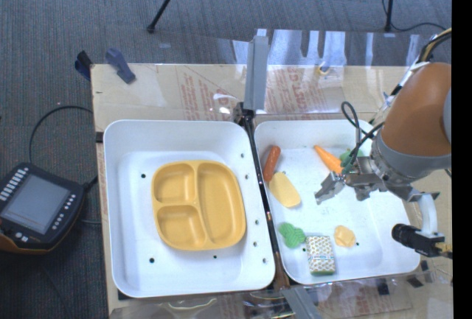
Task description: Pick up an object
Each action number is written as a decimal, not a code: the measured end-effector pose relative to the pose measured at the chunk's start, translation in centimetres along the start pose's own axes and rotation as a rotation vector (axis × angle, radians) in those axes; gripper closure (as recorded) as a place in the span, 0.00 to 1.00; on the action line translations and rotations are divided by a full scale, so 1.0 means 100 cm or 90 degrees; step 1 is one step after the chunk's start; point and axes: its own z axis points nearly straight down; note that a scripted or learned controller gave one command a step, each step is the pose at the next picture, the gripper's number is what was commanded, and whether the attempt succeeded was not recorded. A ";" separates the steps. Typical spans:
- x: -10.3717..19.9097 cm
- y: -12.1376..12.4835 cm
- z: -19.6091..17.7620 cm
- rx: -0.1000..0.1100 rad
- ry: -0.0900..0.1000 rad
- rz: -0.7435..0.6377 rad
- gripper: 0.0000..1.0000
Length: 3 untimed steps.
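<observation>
My gripper [341, 192] hangs over the middle of the right bin [398, 255], open, with nothing between its fingers. Around it lie an orange carrot [327, 158] just behind it, a pale yellow slice [285, 190] to its left, and a small orange-yellow piece [344, 236] in front of it. A reddish sausage [271, 160] rests by the bin's left wall. A green leafy toy [292, 235] and a small patterned box [320, 254] sit near the front. A green item [345, 158] is partly hidden behind the wrist.
The left bin [125, 236] holds a yellow three-compartment plate [198, 204]. A grey post [255, 78] stands behind the seam between the bins. A handheld controller [37, 205] lies on the floor at far left. The arm's orange band [419, 111] looms over the right bin's back right.
</observation>
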 end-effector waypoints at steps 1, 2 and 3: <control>0.010 -0.036 0.113 -0.003 0.000 0.008 0.00; -0.014 0.012 0.111 -0.006 0.000 0.102 0.00; 0.006 -0.038 0.092 0.000 0.000 0.059 0.00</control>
